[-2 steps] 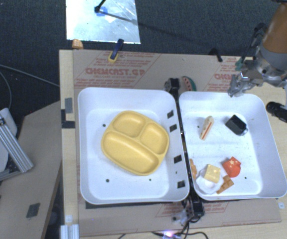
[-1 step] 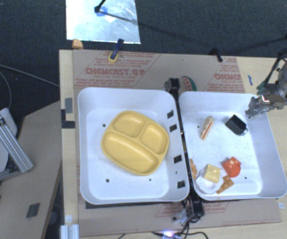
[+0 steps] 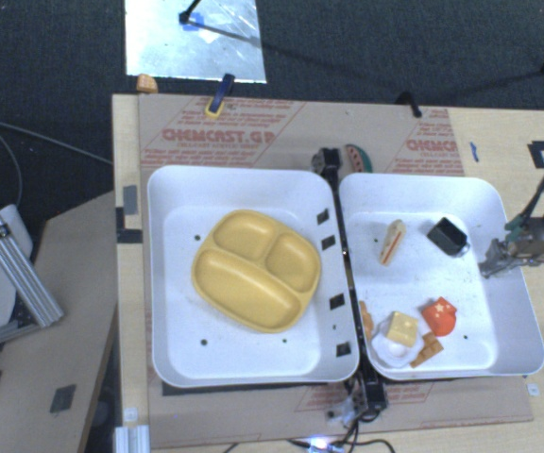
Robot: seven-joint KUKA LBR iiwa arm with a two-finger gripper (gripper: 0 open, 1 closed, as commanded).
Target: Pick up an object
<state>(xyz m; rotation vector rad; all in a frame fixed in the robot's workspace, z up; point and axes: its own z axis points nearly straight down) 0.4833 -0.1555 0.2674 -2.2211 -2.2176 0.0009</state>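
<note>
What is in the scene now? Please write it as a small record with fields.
left bin: yellow tray
right bin: black block, hot dog, red toy, yellow cube, orange piece
gripper: over the right bin's right side, holding nothing visible
task state: no object picked up yet

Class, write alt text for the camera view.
A gripper reaches in over the right bin, which holds small toy foods and a black block. The left bin holds a yellow divided tray.
</note>
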